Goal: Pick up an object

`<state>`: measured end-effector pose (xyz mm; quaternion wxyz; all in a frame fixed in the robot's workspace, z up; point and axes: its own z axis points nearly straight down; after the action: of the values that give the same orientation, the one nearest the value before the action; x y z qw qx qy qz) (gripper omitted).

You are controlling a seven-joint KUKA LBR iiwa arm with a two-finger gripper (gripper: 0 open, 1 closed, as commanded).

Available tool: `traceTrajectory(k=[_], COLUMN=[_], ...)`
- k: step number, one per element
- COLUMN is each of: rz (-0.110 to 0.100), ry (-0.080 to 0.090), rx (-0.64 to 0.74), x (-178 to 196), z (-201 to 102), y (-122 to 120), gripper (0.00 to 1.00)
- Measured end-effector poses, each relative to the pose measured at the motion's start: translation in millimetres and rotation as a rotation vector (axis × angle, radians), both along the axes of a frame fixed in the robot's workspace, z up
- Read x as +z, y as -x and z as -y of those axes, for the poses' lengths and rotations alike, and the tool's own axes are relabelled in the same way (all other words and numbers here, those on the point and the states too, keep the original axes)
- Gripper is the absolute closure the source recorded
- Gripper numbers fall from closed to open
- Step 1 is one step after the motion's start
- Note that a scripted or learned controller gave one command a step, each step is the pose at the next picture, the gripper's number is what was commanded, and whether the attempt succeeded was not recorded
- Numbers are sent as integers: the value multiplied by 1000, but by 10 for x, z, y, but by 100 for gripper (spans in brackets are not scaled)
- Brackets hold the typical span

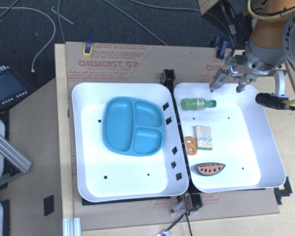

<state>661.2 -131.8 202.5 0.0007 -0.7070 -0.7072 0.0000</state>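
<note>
Green bottle [198, 103] is lying on its side near the far rim of the right bin [265, 146], long axis crosswise. Your claw [231, 84] is hovering just beyond it, toward the arm, fingers seemingly spread and holding nothing.

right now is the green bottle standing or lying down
Lying down. The bottle rests on its side in the right bin, cap toward the right.
</note>
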Motion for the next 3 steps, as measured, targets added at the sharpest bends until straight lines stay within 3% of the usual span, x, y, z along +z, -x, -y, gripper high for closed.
traceTrajectory(k=[2,3], rz=[-5,-17], ry=[-1,-1], rx=[0,1], x=[-880,-1209], z=[54,58], y=[106,139], gripper=[0,0])
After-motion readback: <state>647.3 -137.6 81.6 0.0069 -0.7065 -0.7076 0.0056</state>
